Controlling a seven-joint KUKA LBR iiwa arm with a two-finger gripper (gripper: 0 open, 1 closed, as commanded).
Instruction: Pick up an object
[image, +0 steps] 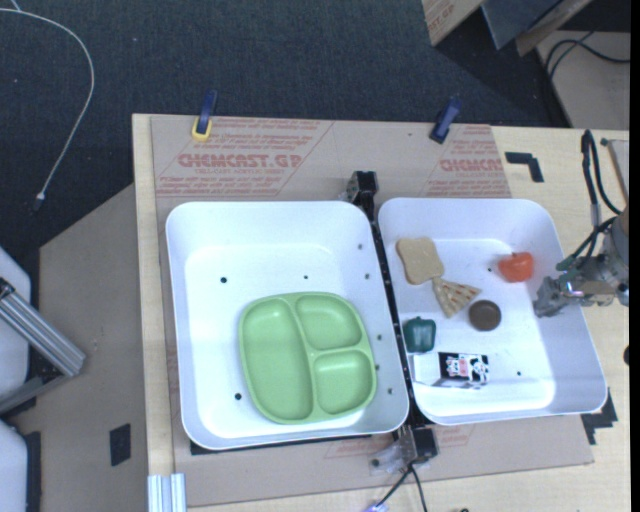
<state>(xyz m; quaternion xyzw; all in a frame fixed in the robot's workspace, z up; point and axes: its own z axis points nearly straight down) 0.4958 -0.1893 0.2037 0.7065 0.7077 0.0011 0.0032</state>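
The right bin (560, 392) holds several small objects. A tan bread slice (420, 258) lies at its upper left, with a tan waffle wedge (455, 296) just below it. A brown round piece (485, 315) sits near the middle and an orange-red item (516, 266) towards the upper right. A dark green pepper (420, 334) lies by the left wall, and a black-and-white carton (462, 368) near the front. My gripper (556, 295) hangs over the bin's right rim, right of the brown piece and the orange-red item, touching neither.
The left bin (200, 250) holds a light green divided plate (305, 355). A black clamp (362, 186) sits between the bins at the back. Blue clips (445, 120) pin the cardboard sheet. Cables hang at the far right.
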